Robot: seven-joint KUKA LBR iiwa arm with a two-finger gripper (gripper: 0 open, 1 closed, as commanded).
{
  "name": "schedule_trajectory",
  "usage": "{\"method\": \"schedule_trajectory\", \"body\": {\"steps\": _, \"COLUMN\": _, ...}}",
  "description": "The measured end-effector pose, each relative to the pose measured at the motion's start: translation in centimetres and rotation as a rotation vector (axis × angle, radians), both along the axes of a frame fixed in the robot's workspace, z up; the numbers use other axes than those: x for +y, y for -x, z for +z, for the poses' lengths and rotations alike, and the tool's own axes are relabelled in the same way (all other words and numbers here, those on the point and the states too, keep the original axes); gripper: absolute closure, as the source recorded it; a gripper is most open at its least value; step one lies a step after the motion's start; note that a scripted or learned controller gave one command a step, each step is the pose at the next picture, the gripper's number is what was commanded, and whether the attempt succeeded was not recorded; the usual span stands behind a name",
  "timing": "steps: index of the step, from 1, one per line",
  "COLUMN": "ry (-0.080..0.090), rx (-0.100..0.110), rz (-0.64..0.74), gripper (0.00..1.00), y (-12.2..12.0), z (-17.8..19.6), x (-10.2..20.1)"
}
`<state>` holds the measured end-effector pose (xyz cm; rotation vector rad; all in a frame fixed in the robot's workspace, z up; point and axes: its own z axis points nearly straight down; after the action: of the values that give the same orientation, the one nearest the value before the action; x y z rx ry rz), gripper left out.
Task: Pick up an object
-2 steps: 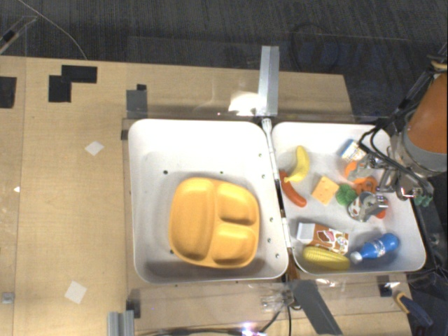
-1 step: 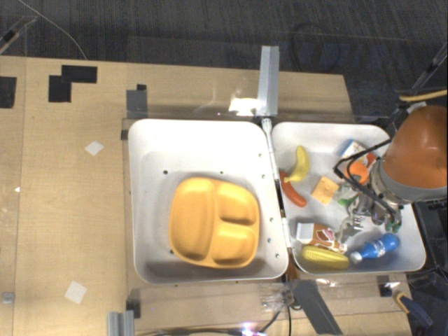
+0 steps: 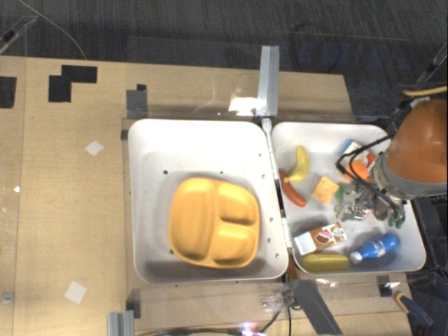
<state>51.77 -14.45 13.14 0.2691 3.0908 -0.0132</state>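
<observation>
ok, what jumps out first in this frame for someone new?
The big yellow divided tray, alone in the left bin. Then the right bin, with its clutter: a banana, a blue bottle at the near edge, and the arm's orange band over its right side.

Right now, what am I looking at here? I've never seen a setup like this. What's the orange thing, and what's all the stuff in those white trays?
You're looking down from a camera fixed above a wooden bench. The orange and grey shape is a robot arm reaching in from the right. Its gripper hangs over the right tray, but I can't tell if it holds anything. That tray has toy food: a banana, a hot dog, a cheese block, a small carton, a pickle and a blue bottle. The left tray holds a yellow divided plate. The arm's job is to pick something up.
</observation>
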Motion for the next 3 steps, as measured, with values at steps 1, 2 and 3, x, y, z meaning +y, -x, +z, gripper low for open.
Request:
{"method": "schedule_trajectory", "body": {"steps": 1, "ry": -0.005, "rx": 0.025, "rz": 0.068, "gripper": 1.0, "y": 2.7, "z": -4.1, "x": -6.4}}
{"method": "schedule_trajectory", "body": {"steps": 2, "ry": -0.005, "rx": 0.022, "rz": 0.07, "gripper": 0.0, "y": 2.6, "z": -4.1, "x": -6.3}}
{"method": "schedule_trajectory", "body": {"steps": 3, "ry": -0.017, "rx": 0.022, "rz": -0.293, "gripper": 0.0, "y": -4.8, "z": -4.2, "x": -6.0}}
